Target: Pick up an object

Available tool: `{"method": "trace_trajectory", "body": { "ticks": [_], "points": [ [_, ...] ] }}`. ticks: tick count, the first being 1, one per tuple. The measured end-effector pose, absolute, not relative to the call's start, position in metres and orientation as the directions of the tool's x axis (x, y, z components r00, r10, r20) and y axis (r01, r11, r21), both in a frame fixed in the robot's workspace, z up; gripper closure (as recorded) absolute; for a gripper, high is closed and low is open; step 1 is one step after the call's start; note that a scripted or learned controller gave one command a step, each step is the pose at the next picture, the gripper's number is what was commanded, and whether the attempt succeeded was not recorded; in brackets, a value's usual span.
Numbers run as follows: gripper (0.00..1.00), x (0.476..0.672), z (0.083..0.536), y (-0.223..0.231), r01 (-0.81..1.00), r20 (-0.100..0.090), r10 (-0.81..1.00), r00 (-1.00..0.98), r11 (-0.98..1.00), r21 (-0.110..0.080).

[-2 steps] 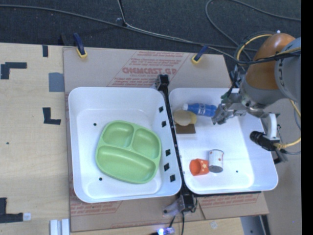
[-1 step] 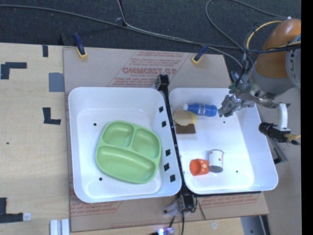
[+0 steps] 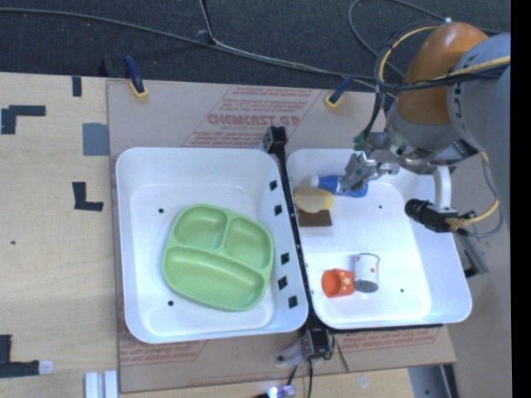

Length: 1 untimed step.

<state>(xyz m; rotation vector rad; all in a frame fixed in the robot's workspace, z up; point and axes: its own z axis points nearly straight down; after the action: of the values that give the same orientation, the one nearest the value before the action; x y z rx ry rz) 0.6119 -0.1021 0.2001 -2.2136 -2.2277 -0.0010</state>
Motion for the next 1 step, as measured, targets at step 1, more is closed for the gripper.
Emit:
{"method": "trace_trajectory", "body": {
  "ticks": [1],
  "points": [
    [1.0,0.6268,0.197,-0.0464,1.0,0.002,1.0,-0.007,0.007,-0.001]
  ]
}}
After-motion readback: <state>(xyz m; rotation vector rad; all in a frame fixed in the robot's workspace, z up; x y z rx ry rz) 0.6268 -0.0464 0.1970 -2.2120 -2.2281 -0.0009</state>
